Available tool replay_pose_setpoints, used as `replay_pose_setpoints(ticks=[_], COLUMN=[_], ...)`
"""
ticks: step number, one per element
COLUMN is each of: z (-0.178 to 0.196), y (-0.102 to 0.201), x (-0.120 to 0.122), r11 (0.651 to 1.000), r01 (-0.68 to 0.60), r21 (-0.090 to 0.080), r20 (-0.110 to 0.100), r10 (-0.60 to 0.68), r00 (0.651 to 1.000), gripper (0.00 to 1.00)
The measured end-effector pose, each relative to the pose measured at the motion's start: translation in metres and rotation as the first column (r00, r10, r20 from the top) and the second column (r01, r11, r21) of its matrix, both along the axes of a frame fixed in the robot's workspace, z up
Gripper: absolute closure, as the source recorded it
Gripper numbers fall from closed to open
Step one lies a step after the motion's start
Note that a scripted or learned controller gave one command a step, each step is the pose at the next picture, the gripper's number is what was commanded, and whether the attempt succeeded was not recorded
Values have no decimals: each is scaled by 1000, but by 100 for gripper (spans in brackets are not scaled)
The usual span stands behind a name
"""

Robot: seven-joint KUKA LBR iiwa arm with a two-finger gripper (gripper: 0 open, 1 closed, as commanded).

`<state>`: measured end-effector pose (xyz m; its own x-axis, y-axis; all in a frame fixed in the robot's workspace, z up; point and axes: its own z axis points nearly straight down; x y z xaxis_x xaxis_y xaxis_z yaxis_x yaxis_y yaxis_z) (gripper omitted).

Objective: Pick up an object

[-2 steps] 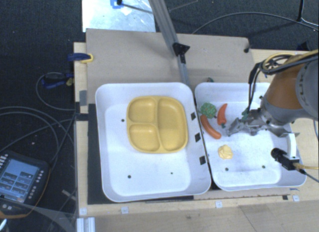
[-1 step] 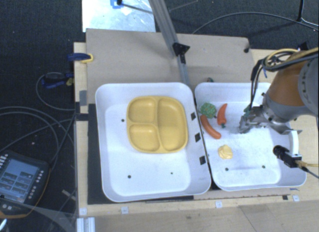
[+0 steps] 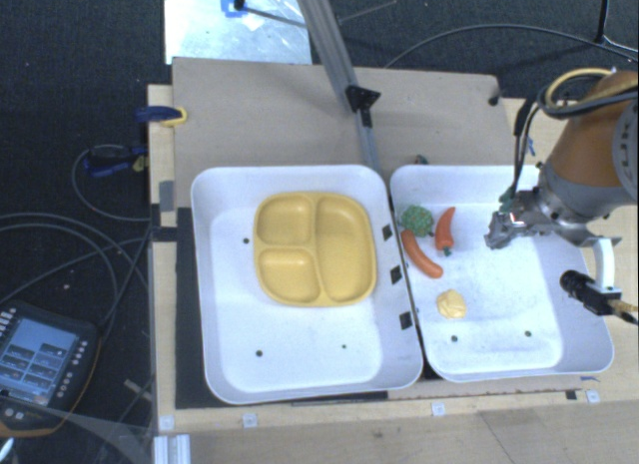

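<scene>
1. Bench (image 3: 250,103): bears two shallow white bins side by side, seen from above at a slant.
2. Left bin (image 3: 230,352): holds a yellow tray (image 3: 315,248) with three compartments, lying toward the bin's far half.
3. Right bin (image 3: 559,342): holds four small objects, all in its left part.
4. Broccoli (image 3: 417,220): near the bin's far left corner.
5. Sausage (image 3: 422,254): lies aslant just below the broccoli, close to the bin's left wall.
6. Pepper (image 3: 444,230): red-orange, just right of the broccoli and beside the sausage.
7. Yellow lump (image 3: 451,303): alone, nearer the bin's middle, apart from the other three.
8. Arm (image 3: 599,153): enters from the right, orange band above the wrist.
9. Gripper (image 3: 502,229): over the right bin, right of the pepper and apart from it; nothing shows between its fingers, and their spread cannot be told.
</scene>
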<state>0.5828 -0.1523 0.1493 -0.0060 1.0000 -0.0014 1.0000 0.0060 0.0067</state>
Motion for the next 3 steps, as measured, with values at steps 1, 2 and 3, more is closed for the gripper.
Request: replay_pose_setpoints(ticks=[1, 2, 3], z=[44, 108, 99], y=[1, -1, 62], x=[4, 11, 16], r11=[1000, 1000, 1000], r01=[0, 0, -5], r21=[0, -1, 3], r20=[0, 3, -6], r10=[0, 0, 5], r00=[1000, 1000, 1000], gripper=[100, 100, 100])
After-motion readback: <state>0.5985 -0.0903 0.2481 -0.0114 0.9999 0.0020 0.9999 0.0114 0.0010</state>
